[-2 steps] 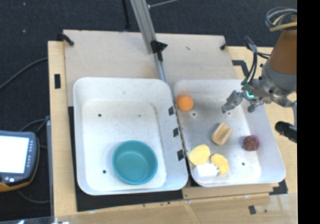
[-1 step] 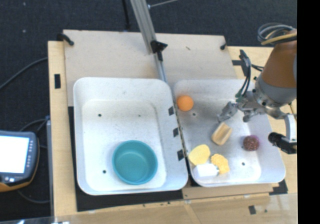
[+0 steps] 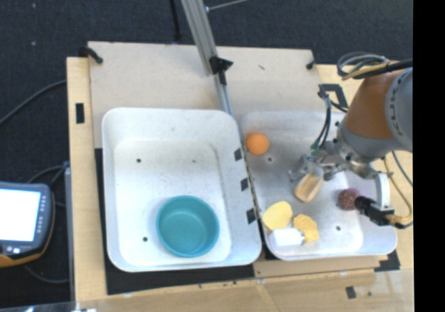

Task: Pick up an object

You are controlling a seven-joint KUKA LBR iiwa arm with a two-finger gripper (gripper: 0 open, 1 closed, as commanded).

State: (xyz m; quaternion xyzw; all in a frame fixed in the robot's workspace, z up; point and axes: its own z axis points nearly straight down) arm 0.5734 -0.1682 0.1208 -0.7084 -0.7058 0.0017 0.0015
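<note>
Gripper [image 3: 311,177] sits low over the right bin [image 3: 278,130], roughly mid-bin, arm [image 3: 372,112] entering from the right edge with the orange band above the wrist. Tan block [image 3: 308,188] lies directly under the fingertips, long axis running on a slant from upper right to lower left. It looks to be between the fingers, but the metal fingers and the block overlap from above; cannot tell whether the jaws are wide, narrow, or closed on it. Judgement: this block is the target of the pick, and the move turns on the fingers straddling its short side rather than its length.

Other pieces in the right bin:
- orange ball [image 3: 257,144], smooth, round, near the upper left corner, well apart from the gripper.
- yellow lump [image 3: 277,215], soft-looking, rounded, by the lower left wall.
- white block [image 3: 286,237], boxy, touching or just beside the yellow lump at the lower edge.
- second yellow piece [image 3: 306,227], smaller, irregular, just beside the white block.
- dark reddish ball [image 3: 346,199], rough or fuzzy surface, just right of the gripper.

Left bin [image 3: 125,130] holds a teal bowl [image 3: 186,226], smooth, upright, toward its lower right.

Both bins matte white plastic, lightly speckled, shallow walls.
</note>
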